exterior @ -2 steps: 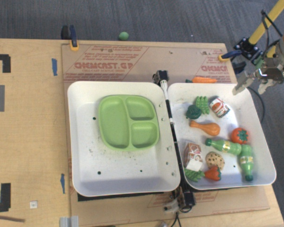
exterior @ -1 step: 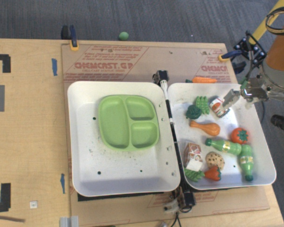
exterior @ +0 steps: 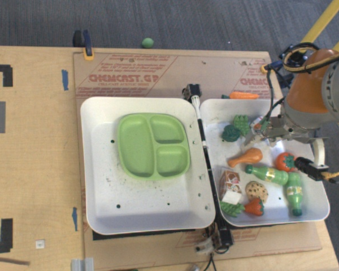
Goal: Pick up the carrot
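Two white bins: left bin (exterior: 96, 168) holds one green tray (exterior: 153, 145). My gripper (exterior: 269, 130) sits over right bin (exterior: 322, 208); finger state unreadable. Two green bottles (exterior: 268, 175) inside. One carrot (exterior: 243, 95) lies outside, behind it.

The arm (exterior: 322, 89) is a thick, rounded tube with a broad orange band and pale grey casing just to the band's right. Black cables (exterior: 296, 55) loop in a tangle above the orange band, with a yellow fitting at their left end. Below the band sits a darker grey wrist block, and the pincer (exterior: 265, 127) juts from it as a small metallic, dark-edged piece. A white bracket with a black part hangs below and right of the band.
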Controlling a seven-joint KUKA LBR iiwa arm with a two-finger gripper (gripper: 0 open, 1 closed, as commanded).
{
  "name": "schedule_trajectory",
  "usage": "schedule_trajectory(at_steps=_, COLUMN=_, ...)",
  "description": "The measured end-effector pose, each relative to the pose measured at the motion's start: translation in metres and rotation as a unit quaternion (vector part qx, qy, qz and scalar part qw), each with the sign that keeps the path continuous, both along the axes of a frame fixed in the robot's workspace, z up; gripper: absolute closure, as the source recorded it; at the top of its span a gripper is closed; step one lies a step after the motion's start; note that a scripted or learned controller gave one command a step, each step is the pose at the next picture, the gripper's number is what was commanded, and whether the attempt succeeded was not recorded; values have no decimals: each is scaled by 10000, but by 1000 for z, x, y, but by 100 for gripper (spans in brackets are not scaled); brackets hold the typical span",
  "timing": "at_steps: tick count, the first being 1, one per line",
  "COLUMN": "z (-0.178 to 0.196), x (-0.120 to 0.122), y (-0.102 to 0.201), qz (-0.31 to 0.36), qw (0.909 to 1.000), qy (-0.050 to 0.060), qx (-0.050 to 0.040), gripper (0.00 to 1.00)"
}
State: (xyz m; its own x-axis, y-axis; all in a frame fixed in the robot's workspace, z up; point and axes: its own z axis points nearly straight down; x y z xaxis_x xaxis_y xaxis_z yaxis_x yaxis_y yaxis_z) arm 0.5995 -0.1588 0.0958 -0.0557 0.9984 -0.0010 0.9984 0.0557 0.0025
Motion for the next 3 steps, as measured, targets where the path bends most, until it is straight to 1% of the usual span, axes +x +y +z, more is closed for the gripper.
schedule_trajectory(at_steps=1, z=-5, x=-31, y=46, qz=-589, qw=9982, qy=-69, qx=-14, gripper=0)
schedule_trajectory(at_steps=2, z=-5, x=-47, y=46, qz=-2605, qw=9654, qy=-46, qx=46, gripper=0)
schedule_trajectory(at_steps=3, z=-6, x=-57, y=60, qz=-4258, qw=9048, qy=-57, qx=47, gripper=0)
